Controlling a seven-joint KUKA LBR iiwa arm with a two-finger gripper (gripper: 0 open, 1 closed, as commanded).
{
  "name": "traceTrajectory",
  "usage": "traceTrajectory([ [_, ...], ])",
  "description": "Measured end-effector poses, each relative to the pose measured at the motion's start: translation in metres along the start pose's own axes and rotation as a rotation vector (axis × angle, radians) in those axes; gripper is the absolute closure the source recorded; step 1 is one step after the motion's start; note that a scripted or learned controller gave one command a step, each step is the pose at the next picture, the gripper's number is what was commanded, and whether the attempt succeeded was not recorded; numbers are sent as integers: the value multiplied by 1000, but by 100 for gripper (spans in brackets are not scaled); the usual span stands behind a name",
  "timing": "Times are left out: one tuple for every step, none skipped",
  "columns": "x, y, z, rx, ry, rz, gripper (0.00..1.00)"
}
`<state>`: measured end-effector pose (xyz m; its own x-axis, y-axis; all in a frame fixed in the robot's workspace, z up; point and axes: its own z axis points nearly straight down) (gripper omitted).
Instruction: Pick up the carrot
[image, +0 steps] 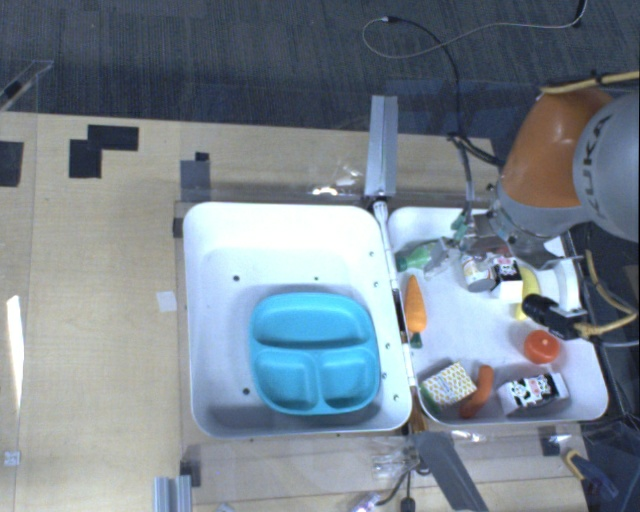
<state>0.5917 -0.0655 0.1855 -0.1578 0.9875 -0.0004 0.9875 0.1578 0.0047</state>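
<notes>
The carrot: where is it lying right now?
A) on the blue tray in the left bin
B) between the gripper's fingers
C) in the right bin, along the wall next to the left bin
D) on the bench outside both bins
C: the carrot lies in the right bin against its left wall, apart from the blue tray and from the gripper.

Carrot (414, 307): 1 small orange carrot with a green tip at its far end, lying flat on the floor of the right bin (585, 395). Its long axis runs near to far, parallel to and just beside the bin's left wall, next to the divider between the 2 bins. It lies free, with bare white floor to its right.
</notes>
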Motion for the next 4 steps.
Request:
traceTrajectory([
  [-19,-20,1,1,0,99,0],
  [50,-74,0,1,0,172,0],
  [88,-89,1,4,1,306,0],
  [89,-91,1,2,1,347,0],
])
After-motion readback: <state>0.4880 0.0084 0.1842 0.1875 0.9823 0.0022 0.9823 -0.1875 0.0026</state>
